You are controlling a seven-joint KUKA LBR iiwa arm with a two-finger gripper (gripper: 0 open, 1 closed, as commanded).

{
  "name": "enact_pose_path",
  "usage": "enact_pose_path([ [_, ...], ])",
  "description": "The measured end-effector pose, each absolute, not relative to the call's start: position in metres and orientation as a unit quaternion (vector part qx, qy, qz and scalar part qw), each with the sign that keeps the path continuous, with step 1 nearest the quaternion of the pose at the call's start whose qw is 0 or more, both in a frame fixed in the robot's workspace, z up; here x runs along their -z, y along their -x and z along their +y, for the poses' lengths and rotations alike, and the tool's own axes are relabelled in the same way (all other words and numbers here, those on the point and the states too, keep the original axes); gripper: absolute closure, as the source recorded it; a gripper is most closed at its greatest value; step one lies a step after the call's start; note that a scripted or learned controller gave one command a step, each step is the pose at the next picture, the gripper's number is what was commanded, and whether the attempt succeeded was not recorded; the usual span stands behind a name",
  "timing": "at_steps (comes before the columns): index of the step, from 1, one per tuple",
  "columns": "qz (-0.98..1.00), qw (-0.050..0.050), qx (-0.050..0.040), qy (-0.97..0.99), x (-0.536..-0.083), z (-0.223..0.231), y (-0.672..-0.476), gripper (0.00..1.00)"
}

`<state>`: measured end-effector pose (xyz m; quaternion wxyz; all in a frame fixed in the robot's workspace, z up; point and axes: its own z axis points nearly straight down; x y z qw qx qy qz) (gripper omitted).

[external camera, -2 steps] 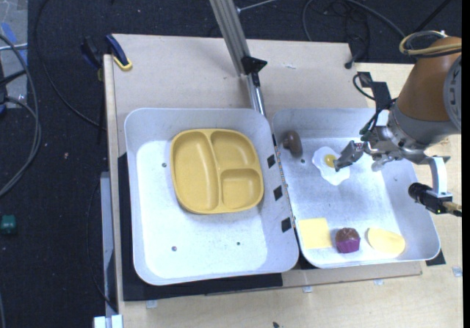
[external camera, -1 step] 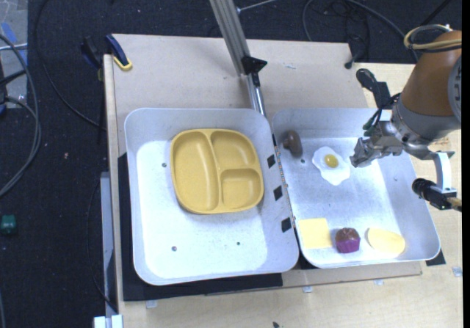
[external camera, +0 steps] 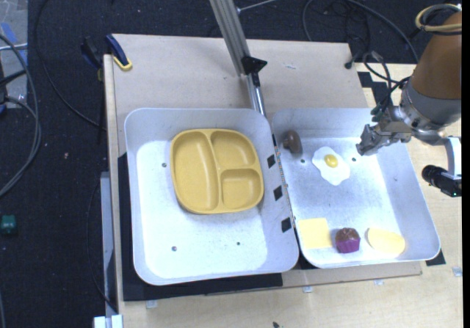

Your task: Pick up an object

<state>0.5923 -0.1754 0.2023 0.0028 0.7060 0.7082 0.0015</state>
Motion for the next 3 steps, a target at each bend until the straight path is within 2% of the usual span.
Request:
enact_pose_path([
  [1,0.709,0.003,-0.0018,-0.706,-0.257,-0.166,-0.59,1.0],
  [2,0.708,0.001,-0.0007,-0.706,-0.263,-0.166,-0.591,1.0],
  [3,0.709,-0.001,-0.0001,-0.705,-0.251,-0.12,-0.588,1.0],
])
